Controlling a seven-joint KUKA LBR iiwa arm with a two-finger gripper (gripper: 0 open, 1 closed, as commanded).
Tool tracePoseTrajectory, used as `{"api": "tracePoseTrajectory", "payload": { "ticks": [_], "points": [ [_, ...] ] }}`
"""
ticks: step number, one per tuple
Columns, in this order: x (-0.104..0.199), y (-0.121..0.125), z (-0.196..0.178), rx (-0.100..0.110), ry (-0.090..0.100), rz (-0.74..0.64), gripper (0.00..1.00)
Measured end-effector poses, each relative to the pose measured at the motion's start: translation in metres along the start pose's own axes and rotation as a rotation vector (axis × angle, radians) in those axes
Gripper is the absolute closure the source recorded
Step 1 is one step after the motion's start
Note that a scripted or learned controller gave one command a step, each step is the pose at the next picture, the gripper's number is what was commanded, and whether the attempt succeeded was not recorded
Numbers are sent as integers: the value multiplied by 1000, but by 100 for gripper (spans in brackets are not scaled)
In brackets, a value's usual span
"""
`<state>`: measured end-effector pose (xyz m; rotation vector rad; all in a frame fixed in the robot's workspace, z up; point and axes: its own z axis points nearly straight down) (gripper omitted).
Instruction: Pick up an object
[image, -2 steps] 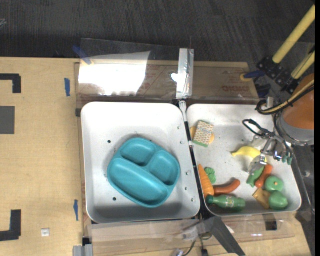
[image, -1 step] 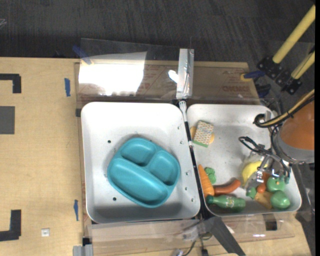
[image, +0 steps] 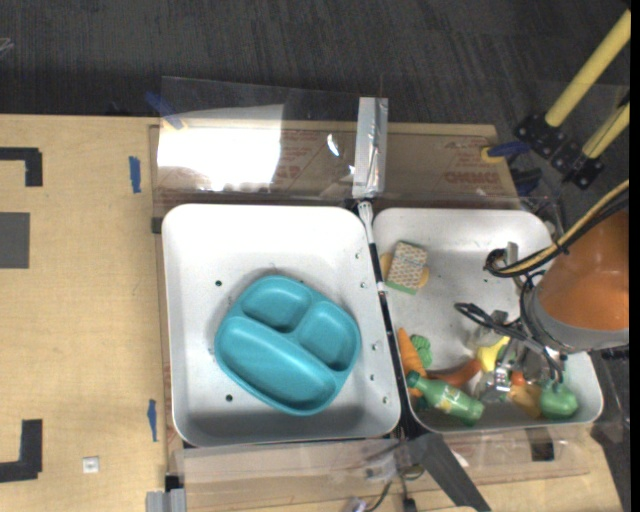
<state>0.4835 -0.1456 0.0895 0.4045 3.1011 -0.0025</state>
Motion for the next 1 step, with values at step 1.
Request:
{"api": "tracePoseTrajectory", "payload": {
  "ticks": [1],
  "points": [
    [-31, 64, 0, -4, -3, 44, 0]
  ]
}}
